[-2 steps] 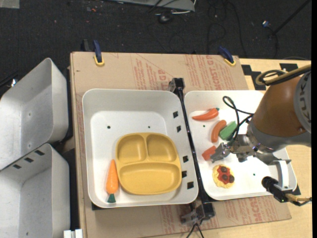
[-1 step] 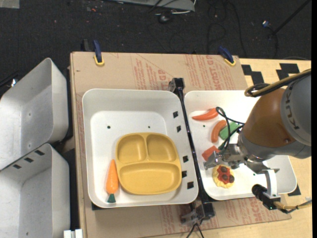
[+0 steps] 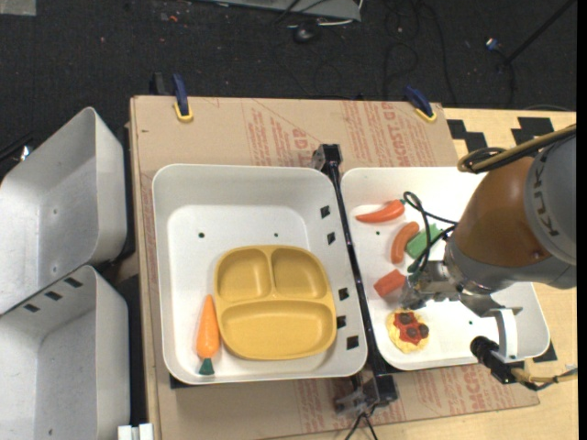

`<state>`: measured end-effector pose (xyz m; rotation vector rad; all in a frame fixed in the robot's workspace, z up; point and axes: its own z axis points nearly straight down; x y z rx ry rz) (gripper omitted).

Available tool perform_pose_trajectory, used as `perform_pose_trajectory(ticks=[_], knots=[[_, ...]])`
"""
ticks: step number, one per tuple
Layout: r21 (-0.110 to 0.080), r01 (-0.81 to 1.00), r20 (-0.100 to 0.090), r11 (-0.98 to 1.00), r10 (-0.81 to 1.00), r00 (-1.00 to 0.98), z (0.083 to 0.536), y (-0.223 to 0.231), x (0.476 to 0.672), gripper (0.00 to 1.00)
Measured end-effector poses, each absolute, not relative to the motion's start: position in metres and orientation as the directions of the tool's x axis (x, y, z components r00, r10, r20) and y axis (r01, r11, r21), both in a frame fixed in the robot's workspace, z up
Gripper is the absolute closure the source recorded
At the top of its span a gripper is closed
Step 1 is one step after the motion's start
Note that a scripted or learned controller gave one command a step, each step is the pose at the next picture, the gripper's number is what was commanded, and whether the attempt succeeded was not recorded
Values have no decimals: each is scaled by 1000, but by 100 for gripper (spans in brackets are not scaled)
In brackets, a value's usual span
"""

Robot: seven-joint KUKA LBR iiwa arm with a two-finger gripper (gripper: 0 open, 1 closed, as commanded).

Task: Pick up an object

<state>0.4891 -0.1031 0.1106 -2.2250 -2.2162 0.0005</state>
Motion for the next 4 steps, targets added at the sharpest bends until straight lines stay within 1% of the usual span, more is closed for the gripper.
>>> perform_pose_trajectory(ticks=[1, 2, 3, 4], knots=[[5, 1000, -1, 2, 1000, -2, 172, -99, 486, 100], [6, 1000, -1, 4, 1000, -4, 232, -92, 490, 100], [3, 1000, -1, 3, 1000, -3, 261, -92, 491, 100], [1, 1000, 1, 7, 1000, -7, 266, -42, 503, 100]])
